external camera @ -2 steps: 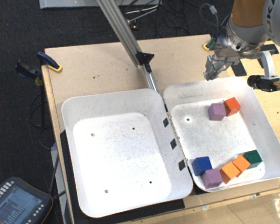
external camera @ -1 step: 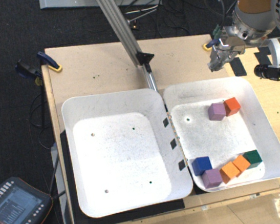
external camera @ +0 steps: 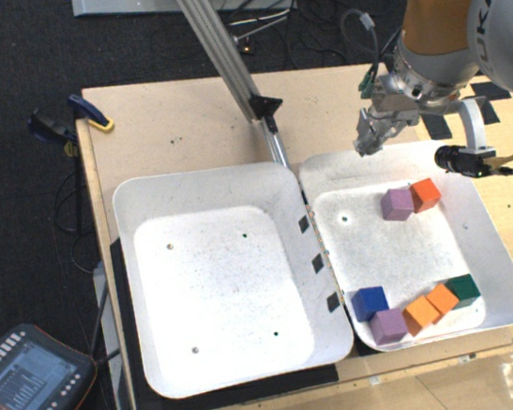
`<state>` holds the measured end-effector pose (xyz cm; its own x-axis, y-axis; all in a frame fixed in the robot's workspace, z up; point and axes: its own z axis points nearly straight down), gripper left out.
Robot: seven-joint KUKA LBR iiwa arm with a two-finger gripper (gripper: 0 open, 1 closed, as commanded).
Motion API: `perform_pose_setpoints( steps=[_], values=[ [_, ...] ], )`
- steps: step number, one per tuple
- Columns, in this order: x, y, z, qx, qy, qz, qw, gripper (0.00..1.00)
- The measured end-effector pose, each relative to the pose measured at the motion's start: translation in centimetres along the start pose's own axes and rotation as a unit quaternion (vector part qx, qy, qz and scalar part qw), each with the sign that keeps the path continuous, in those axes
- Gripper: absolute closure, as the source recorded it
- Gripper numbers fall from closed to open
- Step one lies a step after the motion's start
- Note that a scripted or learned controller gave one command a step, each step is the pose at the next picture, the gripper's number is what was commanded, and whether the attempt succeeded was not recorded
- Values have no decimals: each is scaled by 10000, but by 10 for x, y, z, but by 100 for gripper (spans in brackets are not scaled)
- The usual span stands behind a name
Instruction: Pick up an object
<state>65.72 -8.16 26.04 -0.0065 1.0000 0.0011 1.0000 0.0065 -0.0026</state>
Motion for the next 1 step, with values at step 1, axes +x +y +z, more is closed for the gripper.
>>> perform_pose_setpoints(
  steps=[1],
  values=[
    [40,-19,-3,-14,-7,24,10000,100]
  ],
)
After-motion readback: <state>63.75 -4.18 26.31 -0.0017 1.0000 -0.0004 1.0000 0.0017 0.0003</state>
